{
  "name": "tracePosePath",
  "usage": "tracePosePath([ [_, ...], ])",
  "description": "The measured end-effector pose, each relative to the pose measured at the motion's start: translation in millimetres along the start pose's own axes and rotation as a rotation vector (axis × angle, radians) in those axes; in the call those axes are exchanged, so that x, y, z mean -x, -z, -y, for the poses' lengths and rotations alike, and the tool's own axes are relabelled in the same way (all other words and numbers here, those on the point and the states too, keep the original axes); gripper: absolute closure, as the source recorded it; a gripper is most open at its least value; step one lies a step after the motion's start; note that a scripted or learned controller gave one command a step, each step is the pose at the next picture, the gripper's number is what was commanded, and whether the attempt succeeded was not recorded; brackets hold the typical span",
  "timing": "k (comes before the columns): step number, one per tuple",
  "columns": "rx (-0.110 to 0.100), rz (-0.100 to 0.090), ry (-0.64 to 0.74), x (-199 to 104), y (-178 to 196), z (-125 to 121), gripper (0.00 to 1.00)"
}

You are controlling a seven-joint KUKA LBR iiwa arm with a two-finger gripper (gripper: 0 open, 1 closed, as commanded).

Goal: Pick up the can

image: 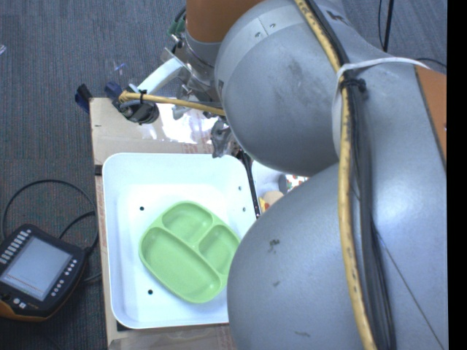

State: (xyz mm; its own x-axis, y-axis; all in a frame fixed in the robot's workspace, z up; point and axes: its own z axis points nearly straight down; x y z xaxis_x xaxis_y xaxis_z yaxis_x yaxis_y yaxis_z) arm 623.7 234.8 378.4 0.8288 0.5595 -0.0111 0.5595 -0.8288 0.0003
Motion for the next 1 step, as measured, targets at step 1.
tracePosePath([
  [1, 0.003, -0.006, -0.400, 74.7, -4.1, 57.9, 0.00],
])
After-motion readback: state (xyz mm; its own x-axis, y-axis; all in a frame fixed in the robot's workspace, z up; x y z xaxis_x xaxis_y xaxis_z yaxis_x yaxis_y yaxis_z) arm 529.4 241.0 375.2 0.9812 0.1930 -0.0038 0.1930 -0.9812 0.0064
